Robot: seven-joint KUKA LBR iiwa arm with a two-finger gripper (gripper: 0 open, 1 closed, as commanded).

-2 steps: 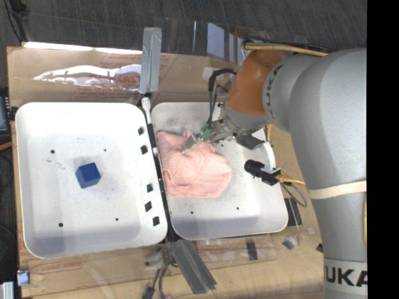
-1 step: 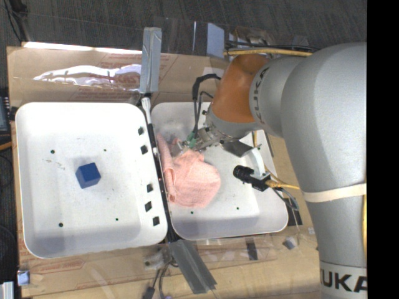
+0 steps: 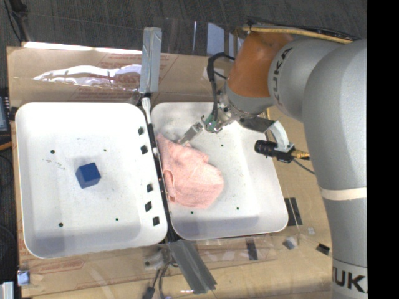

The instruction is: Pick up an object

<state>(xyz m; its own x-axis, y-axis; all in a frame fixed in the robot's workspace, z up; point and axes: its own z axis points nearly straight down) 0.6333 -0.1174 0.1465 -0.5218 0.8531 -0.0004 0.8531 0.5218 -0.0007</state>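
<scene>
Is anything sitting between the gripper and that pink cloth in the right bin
Nothing visible does. The gripper is at the upper edge of the pink cloth in the right bin, with no other object between them. The blue cube lies apart in the left bin.

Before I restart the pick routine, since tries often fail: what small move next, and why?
Probably ease the gripper down onto the pink cloth: its tip sits at the cloth's upper edge in the right bin, with nothing visibly held.
</scene>
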